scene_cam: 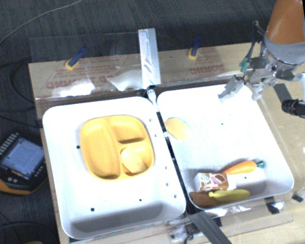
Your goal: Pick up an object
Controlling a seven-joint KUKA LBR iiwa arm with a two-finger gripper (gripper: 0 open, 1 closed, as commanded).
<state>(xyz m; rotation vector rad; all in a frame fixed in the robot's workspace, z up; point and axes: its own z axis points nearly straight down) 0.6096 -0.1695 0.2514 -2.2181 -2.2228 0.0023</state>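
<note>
My gripper [241, 92] hangs over the back right part of the right bin [223, 136], open, with nothing between its fingers. Along that bin's front wall lie an orange carrot [240, 168], a small printed carton [212, 181], a yellow banana [230, 194] and a brown piece [199, 198], all well in front of the gripper. A pale yellow disc [176, 127] rests near the bin's left wall.
The left bin [70, 176] holds a yellow divided plate [116, 145]. A metal divider post [149, 56] stands behind the seam between the bins. A handheld pendant [12, 163] lies on the floor at the left.
</note>
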